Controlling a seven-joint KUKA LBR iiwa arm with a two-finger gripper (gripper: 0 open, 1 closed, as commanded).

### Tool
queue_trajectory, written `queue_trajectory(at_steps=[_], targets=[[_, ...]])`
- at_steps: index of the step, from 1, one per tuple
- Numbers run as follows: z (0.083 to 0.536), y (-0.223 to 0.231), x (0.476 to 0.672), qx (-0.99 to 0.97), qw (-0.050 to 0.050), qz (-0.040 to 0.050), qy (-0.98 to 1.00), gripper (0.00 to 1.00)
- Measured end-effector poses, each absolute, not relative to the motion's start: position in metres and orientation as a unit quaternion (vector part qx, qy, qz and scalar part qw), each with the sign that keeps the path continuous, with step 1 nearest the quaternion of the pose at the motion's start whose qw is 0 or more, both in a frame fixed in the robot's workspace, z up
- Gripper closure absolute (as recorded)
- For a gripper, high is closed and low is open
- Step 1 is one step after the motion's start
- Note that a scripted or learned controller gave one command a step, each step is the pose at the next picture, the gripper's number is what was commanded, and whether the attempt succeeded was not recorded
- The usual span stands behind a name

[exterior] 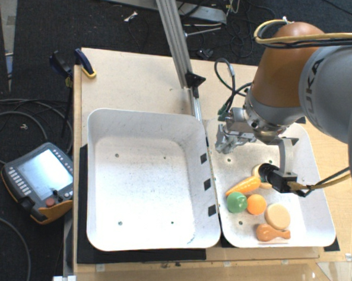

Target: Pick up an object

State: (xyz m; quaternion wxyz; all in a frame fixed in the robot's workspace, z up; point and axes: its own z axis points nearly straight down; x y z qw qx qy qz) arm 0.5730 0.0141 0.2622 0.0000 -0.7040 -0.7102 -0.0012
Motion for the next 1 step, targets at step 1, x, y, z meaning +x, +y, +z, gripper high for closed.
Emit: queue_trajectory(at_steps=[1], targets=[[0.2429,0.0692,0.5853,-0.704,0.001,-0.0003,-0.71,1.0]])
